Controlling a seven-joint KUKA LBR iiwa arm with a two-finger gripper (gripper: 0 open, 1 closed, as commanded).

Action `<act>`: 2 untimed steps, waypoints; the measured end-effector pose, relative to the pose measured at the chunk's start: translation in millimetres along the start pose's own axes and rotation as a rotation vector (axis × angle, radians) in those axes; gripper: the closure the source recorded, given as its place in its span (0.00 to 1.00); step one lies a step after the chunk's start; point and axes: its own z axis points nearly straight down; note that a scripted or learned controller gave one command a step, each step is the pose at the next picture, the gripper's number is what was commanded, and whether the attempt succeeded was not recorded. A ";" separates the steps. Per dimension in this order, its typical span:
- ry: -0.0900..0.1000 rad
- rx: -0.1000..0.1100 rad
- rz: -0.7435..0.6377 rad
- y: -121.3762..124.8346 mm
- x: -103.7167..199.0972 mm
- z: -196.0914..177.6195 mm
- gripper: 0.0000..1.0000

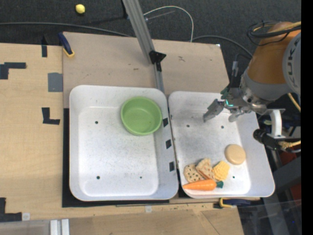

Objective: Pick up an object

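My gripper [224,112] hangs over the upper part of the right bin [195,126], its two grey fingers spread apart and open, with nothing between them. Below it, in the bin's near right corner, lie a tan round bun [235,154], a yellow corn piece [221,170], a slice of bread [205,168], a brown waffle cracker [191,173] and an orange carrot [200,184]. The bun is the closest of these to the gripper, a little lower and to its right. A green bowl [141,115] sits upright in the left bin [98,170], near its upper right.
A grey metal pole [142,26] slants down from the top to the ridge between the two bins. Cables run across the dark floor behind the bench. The arm's orange band [271,53] is at the right edge.
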 end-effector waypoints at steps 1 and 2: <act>0.000 0.006 0.001 2.6 2.0 64.0 0.00; 0.000 0.007 0.001 -2.7 3.8 128.6 0.00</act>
